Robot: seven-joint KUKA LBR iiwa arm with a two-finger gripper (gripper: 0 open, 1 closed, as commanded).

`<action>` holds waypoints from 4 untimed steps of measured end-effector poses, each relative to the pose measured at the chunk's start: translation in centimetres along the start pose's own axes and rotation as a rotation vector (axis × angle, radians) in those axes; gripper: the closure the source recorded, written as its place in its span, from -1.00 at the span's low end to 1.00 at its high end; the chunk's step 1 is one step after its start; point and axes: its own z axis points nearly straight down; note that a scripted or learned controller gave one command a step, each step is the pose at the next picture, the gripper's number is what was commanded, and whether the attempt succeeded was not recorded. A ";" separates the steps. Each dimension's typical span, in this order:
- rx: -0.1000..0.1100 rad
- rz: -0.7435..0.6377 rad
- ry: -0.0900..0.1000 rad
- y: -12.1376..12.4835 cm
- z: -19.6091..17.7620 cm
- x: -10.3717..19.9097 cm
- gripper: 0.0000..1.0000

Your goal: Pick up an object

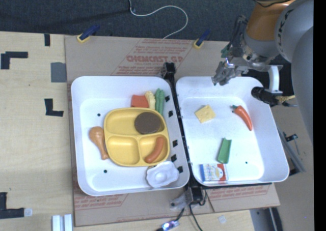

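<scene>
1. The gripper (pixel 222 76) is seen over the right bin's (pixel 270 174) far rim; open or closed can't be told.
2. Cheese (pixel 205 114) is just below-left of it, chili (pixel 243 117) below-right.
3. The rim could get clipped if it's lowered here.

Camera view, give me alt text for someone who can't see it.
A grey robot arm's gripper hovers over the far edge of the right bin, which holds a cheese piece, a chili pepper, a green vegetable and a small carton. The left bin holds a yellow tray of toy food.

Cardboard sheet (pixel 147 57); white cable (pixel 162 11)
</scene>
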 end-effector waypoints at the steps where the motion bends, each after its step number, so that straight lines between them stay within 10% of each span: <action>1: 0.002 0.001 0.000 0.1 -2.2 0.1 1.00; 4: 0.008 0.000 0.001 -10.4 -1.0 9.5 1.00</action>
